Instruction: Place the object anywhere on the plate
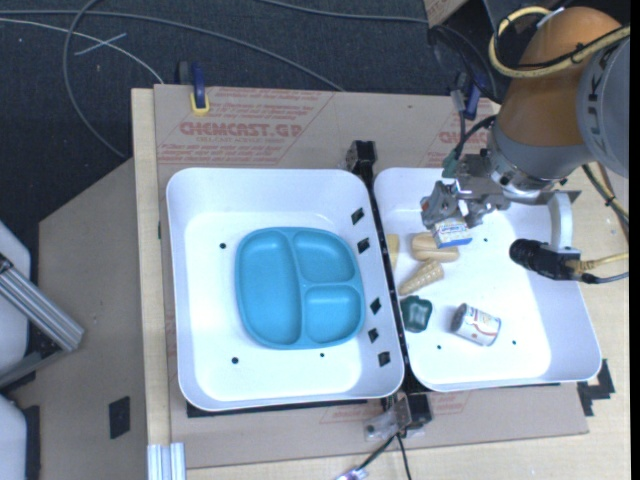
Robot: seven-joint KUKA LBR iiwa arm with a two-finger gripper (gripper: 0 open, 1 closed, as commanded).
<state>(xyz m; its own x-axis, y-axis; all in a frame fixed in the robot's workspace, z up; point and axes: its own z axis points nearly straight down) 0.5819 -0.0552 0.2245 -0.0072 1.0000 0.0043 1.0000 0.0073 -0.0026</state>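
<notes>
printed red across the cardboard-topped desk (300, 128) is "chemcast gp", while the claw (447, 211) hangs over the right bin (560, 338), clamped on a small blue-and-white box (453, 233), well apart from the blue plate (298, 286).

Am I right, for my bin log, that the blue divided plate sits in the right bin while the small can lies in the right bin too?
Not quite: the camera view shows the blue divided plate in the left bin. The small can does lie in the right bin.
</notes>
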